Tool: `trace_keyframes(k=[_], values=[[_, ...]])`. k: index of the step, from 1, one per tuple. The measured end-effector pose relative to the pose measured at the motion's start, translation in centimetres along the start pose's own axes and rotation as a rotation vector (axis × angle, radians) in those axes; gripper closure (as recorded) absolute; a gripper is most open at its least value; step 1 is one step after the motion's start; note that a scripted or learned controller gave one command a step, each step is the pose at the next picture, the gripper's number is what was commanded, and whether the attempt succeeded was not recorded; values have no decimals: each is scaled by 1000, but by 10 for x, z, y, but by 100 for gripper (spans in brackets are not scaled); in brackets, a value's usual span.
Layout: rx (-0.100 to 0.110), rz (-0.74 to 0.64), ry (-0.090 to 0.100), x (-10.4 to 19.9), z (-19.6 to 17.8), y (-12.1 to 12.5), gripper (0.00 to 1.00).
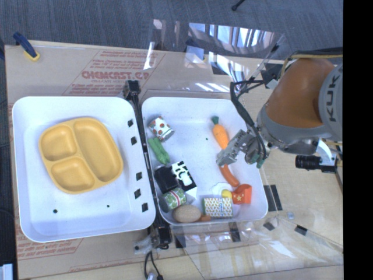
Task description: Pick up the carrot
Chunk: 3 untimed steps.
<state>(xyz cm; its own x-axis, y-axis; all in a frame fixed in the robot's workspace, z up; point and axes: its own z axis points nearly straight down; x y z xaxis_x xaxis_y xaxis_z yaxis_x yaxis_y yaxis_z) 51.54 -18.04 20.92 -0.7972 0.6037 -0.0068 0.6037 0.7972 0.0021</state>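
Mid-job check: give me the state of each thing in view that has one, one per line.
Orange carrot with green top: lying loose in the right white bin, not gripped.
Two-finger gripper: hovering just beside the carrot's lower end.
Yellow three-compartment plate: lying flat in the left white bin.

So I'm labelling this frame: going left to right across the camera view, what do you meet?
Yellow divided plate → green vegetable → carrot → gripper → arm's orange band.

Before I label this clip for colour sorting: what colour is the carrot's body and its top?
Orange body, green top; the carrot shows in the camera view.
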Motion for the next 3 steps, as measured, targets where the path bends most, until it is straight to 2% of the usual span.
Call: trace_keyframes(k=[1,2,3], values=[[3,294,6,52,-36,6,100],[3,418,8,116,-44,92,100],[12,742,11,162,19,146,100]])
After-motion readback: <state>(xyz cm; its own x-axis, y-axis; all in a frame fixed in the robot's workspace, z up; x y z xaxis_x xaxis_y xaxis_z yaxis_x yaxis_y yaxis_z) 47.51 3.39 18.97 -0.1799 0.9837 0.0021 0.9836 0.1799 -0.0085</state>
